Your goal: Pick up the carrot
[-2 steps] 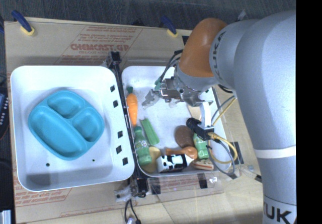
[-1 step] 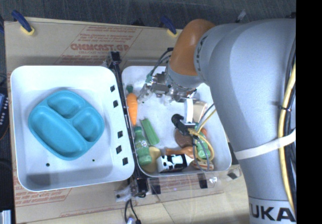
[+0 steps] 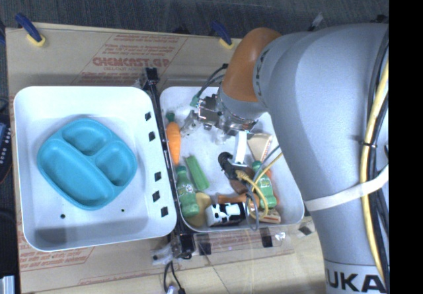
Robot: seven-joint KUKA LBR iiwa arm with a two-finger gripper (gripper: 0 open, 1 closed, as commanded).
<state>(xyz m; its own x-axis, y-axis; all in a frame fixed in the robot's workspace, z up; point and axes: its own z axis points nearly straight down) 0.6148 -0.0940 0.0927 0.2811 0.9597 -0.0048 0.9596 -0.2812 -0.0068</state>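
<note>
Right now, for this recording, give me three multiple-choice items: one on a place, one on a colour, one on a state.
1. Where does the carrot lie?
A. In the right bin, along its left wall
B. On the divided plate
C. On the bench outside both bins

2. What colour is the divided plate in the left bin?
A. Red
B. Blue
C. Yellow

3. How does the carrot stand relative to the gripper?
A. Clamped between its fingers
B. Lifted above the bin
C. Lying in the bin, apart from the gripper

Answers: 1 A, the orange carrot lies beside the wall nearest the left bin. 2 B, the plate is light blue. 3 C, white bin floor shows between carrot and gripper.
</note>
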